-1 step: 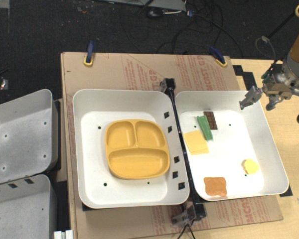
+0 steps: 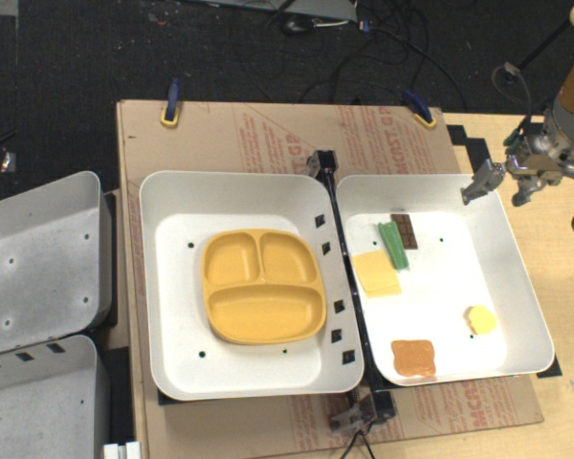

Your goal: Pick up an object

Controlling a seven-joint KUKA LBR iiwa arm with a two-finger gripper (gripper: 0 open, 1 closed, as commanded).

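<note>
My fingers [image 2: 502, 182] hang spread apart with nothing between them, above the far right corner of the shallow white right-hand bin [image 2: 517, 256]. Below me in that bin, a green rectangular bar [image 2: 393, 245] lies touching a dark brown chocolate-like block [image 2: 405, 229] near the far left side. Just nearer lies a flat pale yellow square [image 2: 376, 273]. A small yellow rounded lump [image 2: 479, 320] sits toward the near right, and an orange-brown toast-shaped piece [image 2: 413, 357] rests at the near edge. The left-hand white bin [image 2: 172, 352] holds a yellow plastic divided plate [image 2: 264, 286]. Both bins rest on the brown cardboard-covered worktop [image 2: 249, 137].
</note>
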